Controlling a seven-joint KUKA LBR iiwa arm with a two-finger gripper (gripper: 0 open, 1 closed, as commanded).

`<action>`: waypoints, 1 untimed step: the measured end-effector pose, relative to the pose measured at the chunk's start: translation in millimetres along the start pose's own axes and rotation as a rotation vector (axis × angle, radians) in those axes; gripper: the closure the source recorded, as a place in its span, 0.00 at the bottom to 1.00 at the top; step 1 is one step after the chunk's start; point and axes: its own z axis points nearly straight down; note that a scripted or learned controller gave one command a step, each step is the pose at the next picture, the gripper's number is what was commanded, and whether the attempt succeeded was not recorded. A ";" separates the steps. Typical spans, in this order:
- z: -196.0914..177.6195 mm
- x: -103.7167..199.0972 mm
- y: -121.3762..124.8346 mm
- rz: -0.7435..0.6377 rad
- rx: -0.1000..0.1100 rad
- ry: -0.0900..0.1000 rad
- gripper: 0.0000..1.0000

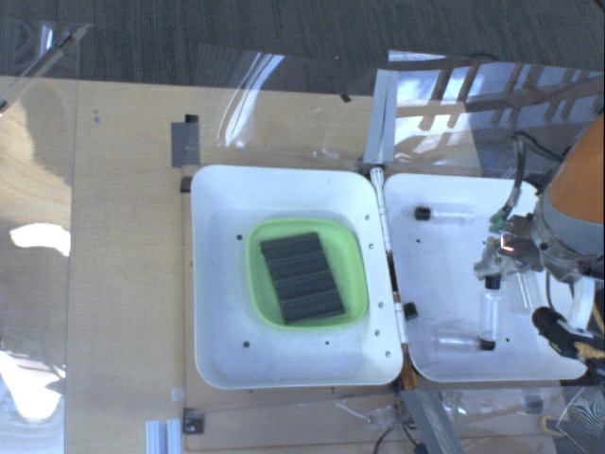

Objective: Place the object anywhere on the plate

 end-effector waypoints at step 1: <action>0.0 0.0 0.0 0.000 0.000 0.000 0.00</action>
